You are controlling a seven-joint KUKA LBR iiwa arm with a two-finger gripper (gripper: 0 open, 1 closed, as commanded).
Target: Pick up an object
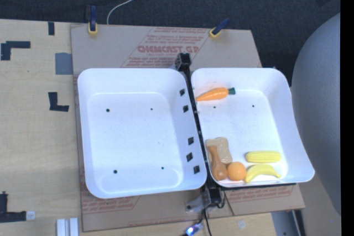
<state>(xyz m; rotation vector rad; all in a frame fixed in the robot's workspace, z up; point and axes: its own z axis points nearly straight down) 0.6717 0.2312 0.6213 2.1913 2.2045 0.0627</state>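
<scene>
Camera view from above: the grey arm body (326, 119) is seen as a blurred bulk along the right edge, well apart from the bins' contents, and whether the gripper is released or clenched cannot be told. A brown cardboard sheet with red print (166, 50) is laid on the wooden bench (33, 119) and is pinned at its far edge by two blue-and-yellow clamps (92, 24). On the sheet two shallow white plastic bins are set side by side, touching: the left bin (133, 135) and the right bin (276, 91). The things to be picked are all found in the right bin. An orange toy carrot with a green tip (212, 94) is lain at the far left, against the shared wall. At the near left a tan, bone-shaped piece (218, 147) is placed, with a brown elongated piece (217, 167) just beside it. A round orange ball (237, 172) is touching that brown piece. To its right, a yellow oblong toy (263, 157) and a curved yellow banana (262, 173) are lain close together by the near wall.
</scene>
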